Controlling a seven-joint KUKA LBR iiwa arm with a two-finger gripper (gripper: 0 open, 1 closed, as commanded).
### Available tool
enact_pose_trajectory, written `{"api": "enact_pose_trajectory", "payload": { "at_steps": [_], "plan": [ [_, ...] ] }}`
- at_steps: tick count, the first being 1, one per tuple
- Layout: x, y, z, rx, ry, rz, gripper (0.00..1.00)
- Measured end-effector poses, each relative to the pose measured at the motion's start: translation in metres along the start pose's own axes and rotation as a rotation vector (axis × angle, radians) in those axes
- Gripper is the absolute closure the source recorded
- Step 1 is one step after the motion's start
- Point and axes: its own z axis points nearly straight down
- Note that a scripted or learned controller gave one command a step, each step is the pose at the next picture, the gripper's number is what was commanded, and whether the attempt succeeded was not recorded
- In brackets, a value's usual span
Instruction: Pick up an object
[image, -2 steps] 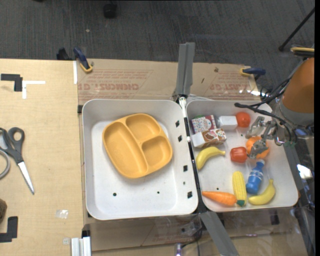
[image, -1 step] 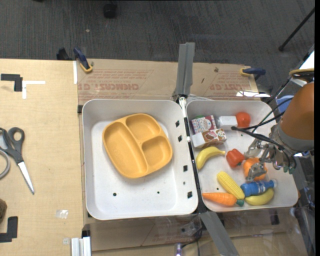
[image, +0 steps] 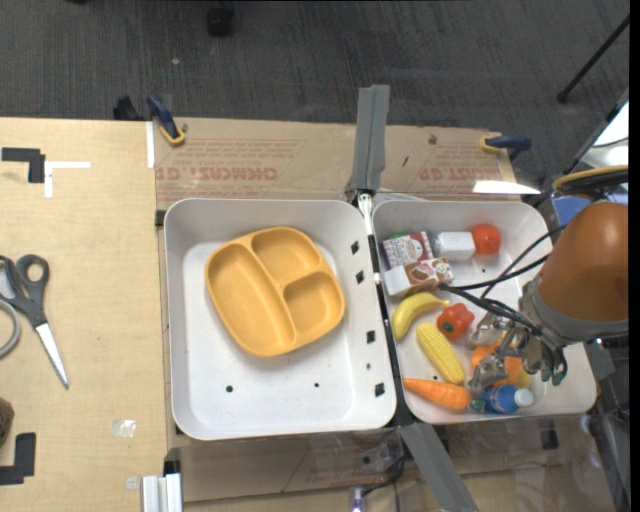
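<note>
The right bin (image: 455, 212) holds several toy foods: a yellow banana (image: 414, 308), a corn cob (image: 440, 352), a carrot (image: 437, 394), a red pepper (image: 455, 319), a red tomato (image: 486, 238), a small carton (image: 405, 248), a dark packet (image: 428, 271) and a white block (image: 454, 243). My gripper (image: 497, 365) hangs low over the bin's front right corner, above an orange piece (image: 483, 354) and a blue-capped bottle (image: 503, 400). The wrist and cables cover the fingertips.
The left bin (image: 190, 400) carries a yellow three-compartment plate (image: 275, 290). Scissors (image: 38, 310) lie on the wooden bench at far left. The orange band of the arm (image: 595, 265) looms over the right bin's right rim.
</note>
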Motion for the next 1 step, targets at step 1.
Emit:
{"api": "enact_pose_trajectory", "payload": {
  "at_steps": [1],
  "plan": [
    [-0.0202,0.0784,-0.0965,-0.001,0.012,-0.142,1.00]
  ]
}}
